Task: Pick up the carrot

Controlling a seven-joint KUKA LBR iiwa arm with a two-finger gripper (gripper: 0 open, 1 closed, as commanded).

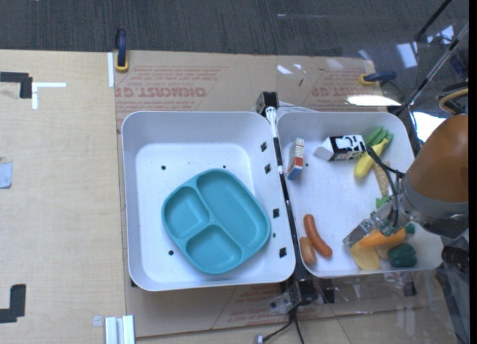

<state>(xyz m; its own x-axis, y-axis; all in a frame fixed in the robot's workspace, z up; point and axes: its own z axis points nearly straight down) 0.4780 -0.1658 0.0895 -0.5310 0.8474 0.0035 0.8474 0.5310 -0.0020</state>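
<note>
The claw [370, 228] is down at the carrot [381, 237] in the right bin [328, 260]; I cannot tell whether it grips. The carrot is not lifted yet.

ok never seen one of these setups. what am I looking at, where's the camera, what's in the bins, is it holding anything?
One fixed camera looks down at a slant on a bench with two shallow white bins. The grey and orange mass at the right is a robot arm; its gripper is low in the right bin, right at the carrot. Whether it actually grips the carrot is not clear from here. The left bin holds a teal divided plate. The right bin also has two sausages, a banana, a small milk carton, a black and white box and something dark green.
</note>
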